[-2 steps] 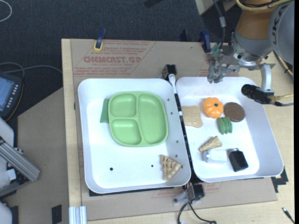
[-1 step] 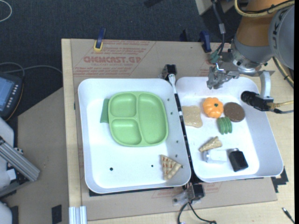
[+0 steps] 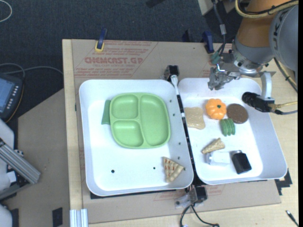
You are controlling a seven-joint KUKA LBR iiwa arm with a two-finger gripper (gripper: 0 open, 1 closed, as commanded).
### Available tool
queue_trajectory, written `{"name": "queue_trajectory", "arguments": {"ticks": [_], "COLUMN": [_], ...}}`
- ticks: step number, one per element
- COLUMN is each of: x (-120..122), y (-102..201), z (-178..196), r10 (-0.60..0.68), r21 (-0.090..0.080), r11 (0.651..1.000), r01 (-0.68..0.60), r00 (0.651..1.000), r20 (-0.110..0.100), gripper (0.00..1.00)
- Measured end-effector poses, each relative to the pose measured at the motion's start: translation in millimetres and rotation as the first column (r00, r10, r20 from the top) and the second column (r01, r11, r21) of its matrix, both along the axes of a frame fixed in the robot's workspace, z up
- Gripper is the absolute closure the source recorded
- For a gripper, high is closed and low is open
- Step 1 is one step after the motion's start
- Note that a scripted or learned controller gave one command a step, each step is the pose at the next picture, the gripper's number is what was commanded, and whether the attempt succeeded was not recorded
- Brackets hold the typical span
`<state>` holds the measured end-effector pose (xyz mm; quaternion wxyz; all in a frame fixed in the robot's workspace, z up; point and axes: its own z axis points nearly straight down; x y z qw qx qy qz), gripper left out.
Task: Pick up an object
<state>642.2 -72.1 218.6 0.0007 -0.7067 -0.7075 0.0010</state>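
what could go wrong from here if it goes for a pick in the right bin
1. The gripper hangs over the right bin's far rim, apart from every item; a straight descent would likely hit bare bin or rim.
2. The orange pumpkin, brown disc and green piece sit clustered, so the fingers may nudge a neighbour.
3. The pumpkin looks rounded and could slip out.

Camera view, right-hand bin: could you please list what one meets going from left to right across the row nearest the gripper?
Tan flat piece → orange pumpkin → brown round disc. The green ridged piece lies below and between the last two, so I leave it out. The gripper hangs above that row.
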Motion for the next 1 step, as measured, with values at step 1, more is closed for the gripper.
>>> {"name": "queue_trajectory", "arguments": {"ticks": [1], "x": [1.8], "y": [-8.5], "z": [-3.5], "r10": [-0.002], "r21": [-0.001], "r11": [1.000], "r01": [0.002], "r00": [1.000], "r20": [0.001], "gripper": [1.00]}}
